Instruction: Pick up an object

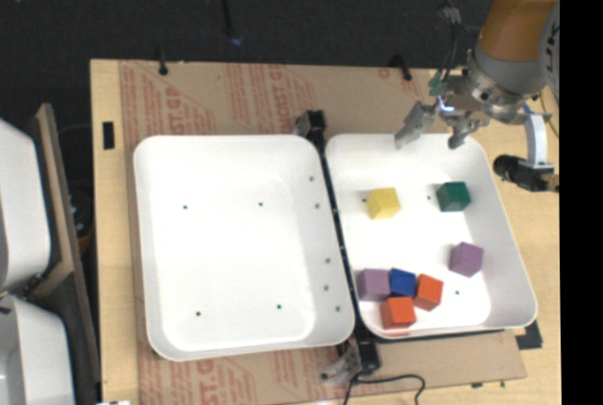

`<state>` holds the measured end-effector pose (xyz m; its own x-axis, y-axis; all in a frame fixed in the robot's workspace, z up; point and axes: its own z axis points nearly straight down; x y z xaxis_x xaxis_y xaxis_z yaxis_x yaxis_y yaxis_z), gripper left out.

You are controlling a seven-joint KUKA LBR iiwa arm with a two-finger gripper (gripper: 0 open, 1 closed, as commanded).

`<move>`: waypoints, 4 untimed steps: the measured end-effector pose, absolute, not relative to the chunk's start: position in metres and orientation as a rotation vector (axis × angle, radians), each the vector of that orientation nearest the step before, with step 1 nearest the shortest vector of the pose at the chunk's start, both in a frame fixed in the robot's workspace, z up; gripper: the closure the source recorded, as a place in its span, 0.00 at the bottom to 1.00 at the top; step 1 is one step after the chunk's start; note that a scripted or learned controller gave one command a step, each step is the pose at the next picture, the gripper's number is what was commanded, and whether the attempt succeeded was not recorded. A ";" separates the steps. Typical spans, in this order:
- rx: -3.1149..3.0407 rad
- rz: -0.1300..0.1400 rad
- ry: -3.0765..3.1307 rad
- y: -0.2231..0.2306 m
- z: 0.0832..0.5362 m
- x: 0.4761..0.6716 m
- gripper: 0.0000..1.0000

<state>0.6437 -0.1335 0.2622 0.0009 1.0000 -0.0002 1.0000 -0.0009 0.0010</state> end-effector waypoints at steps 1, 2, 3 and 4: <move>2.224 -0.006 2.226 -0.113 0.179 0.637 0.00; 2.224 -0.006 2.225 -0.096 0.097 0.636 0.00; 2.222 0.000 2.220 -0.098 0.101 0.620 0.00; 2.222 0.000 2.220 -0.097 0.101 0.598 0.00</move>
<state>0.5983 -0.0975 0.1009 0.0010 1.0000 -0.0004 1.0000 -0.0010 0.0006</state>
